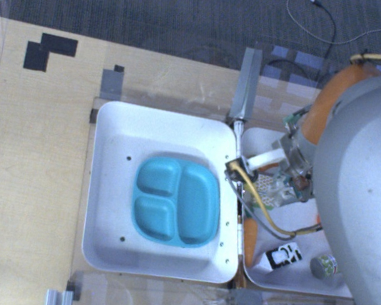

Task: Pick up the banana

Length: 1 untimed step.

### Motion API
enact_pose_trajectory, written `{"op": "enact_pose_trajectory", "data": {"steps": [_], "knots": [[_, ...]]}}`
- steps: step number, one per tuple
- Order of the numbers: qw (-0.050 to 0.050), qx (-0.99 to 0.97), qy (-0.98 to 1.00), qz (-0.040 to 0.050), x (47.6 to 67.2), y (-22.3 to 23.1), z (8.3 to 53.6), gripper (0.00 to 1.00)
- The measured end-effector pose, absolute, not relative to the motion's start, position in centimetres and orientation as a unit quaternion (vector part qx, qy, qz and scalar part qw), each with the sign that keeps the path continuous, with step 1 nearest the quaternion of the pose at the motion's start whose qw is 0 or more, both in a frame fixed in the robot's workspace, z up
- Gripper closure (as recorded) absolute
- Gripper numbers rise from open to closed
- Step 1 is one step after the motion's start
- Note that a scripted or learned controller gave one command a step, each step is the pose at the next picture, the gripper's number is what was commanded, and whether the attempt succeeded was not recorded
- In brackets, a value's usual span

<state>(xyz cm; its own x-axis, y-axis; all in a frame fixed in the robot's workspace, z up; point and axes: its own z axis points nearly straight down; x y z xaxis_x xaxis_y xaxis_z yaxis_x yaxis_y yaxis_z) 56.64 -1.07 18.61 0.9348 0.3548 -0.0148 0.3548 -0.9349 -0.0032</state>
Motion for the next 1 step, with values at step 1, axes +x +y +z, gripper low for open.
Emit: {"op": "enact_pose_trajectory", "data": {"steps": [1], "knots": [[0.0, -0.984, -0.18, 0.0076, 56.64, -1.07, 18.6, 0.0]]}}
